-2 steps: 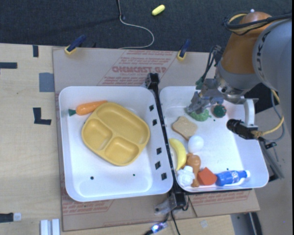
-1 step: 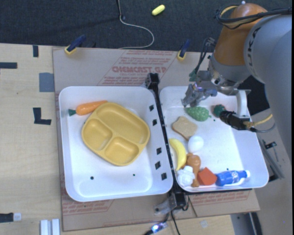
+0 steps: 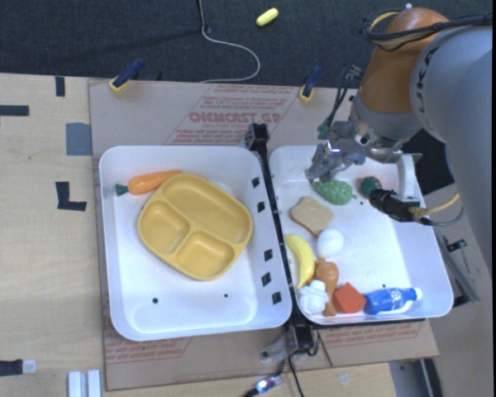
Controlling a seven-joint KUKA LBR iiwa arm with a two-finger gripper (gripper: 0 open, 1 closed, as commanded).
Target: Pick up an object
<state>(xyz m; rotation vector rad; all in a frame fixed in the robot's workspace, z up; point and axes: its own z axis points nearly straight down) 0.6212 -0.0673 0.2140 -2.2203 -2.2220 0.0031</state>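
the gripper [image 3: 322, 169] hangs over the far part of the right bin [image 3: 382, 251], close to the wall between the two bins. it is just above a green bumpy vegetable [image 3: 336, 192] and looks to be touching its top left side, but i cannot tell if there is a gap. whether the gripper is open or closed i cannot tell, and nothing is seen held in it.

the green vegetable lies on the floor of the right bin. just beside it, toward the near side, is a slice of bread [image 3: 312, 215]. next comes a white ball [image 3: 330, 241], and left of the ball a banana [image 3: 300, 259] lies along the middle wall. at the near edge of this bin are an orange-brown piece [image 3: 326, 273], a small white thing [image 3: 314, 297], a red block [image 3: 348, 299] and a blue bottle [image 3: 390, 299] lying on its side, all close together.

in the left bin [image 3: 190, 303] a yellow tray [image 3: 197, 224] with three compartments lies tilted. a carrot [image 3: 153, 181] is touching its far left edge.

a small yellow thing [image 3: 267, 16] lies on the dark floor beyond the bench.
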